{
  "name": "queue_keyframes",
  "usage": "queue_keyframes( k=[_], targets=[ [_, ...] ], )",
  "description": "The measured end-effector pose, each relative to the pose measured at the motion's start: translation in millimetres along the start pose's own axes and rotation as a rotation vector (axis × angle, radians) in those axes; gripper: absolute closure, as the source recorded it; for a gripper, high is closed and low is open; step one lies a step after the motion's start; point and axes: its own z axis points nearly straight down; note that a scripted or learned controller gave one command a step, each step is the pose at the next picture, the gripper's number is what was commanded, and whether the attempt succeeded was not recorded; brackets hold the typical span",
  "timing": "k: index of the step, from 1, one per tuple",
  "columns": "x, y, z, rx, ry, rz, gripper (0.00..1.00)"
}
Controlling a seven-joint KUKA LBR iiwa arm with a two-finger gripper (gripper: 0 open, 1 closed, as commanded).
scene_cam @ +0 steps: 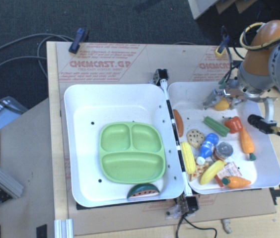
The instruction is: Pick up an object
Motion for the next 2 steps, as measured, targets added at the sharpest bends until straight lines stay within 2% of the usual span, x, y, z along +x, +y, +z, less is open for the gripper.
queue_keyframes(
  k=[1,2],
  targets=[
    [0.1,1.7,-12.2,-0.005,-0.001,-0.001,1.0],
    [108.0,-6.7,-102.2,-0.006,0.0,-0.002,1.0]
  ],
)
